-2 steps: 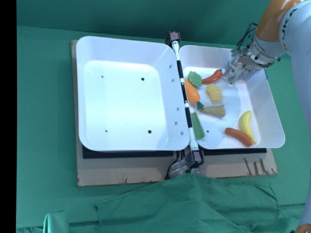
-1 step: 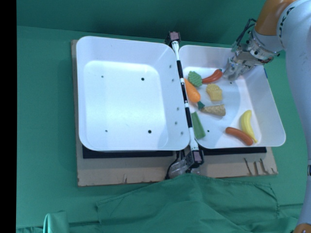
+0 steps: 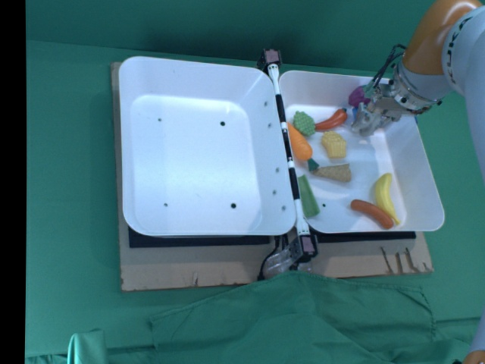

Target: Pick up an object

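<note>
Nine toy foods crowd the right bin point(image 3: 424, 174); gripper point(image 3: 369, 123) at its far edge, fingers' spread unclear.

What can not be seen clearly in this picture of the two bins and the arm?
- Gripper: the camera view is too small and blurred to tell how its fingers stand.
- Purple object: partly hidden behind the gripper, so its shape is unclear.
- Green vegetable: lies against the divider rail; too small to identify.
- Arm: cut off by the picture's right edge.
</note>
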Robot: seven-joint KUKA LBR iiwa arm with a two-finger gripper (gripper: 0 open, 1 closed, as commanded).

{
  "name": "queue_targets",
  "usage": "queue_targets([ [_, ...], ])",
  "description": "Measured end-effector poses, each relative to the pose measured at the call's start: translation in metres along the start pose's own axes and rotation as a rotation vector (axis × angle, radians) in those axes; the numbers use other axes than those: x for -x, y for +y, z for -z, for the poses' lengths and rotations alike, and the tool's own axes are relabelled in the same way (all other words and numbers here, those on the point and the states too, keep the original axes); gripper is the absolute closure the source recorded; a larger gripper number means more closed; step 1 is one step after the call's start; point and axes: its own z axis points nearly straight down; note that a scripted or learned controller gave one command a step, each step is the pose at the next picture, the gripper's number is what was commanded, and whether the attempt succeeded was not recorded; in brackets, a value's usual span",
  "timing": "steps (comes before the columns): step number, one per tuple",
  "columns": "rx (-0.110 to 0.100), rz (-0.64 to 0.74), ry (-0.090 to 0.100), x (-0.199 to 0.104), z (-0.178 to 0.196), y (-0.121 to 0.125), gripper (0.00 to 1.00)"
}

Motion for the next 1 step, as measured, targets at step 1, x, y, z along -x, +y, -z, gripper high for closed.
queue_targets([
  [1,-0.015,0.002,0.003,0.0007,-0.0014,0.0209,1.0],
])
